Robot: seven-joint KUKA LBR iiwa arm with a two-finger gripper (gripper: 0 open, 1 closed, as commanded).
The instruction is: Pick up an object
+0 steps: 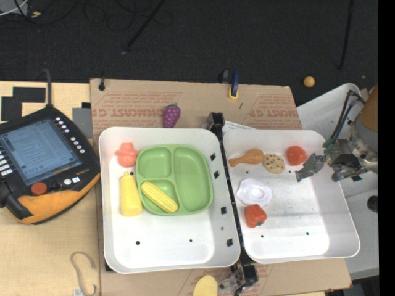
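Gripper [322, 167] at right bin's [333, 239] right edge, empty. Right bin: drumstick [245, 158], cookie [273, 162], tomato [296, 155], egg [253, 193], red pepper [255, 215]. Left bin [160, 251]: green plate [185, 177], corn [160, 197], yellow bottle [129, 193].

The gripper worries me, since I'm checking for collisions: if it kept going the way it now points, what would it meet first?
Probably the red tomato. The gripper points left across the right bin, and the tomato sits just beyond its tip. Height is unclear, so it might pass above it.
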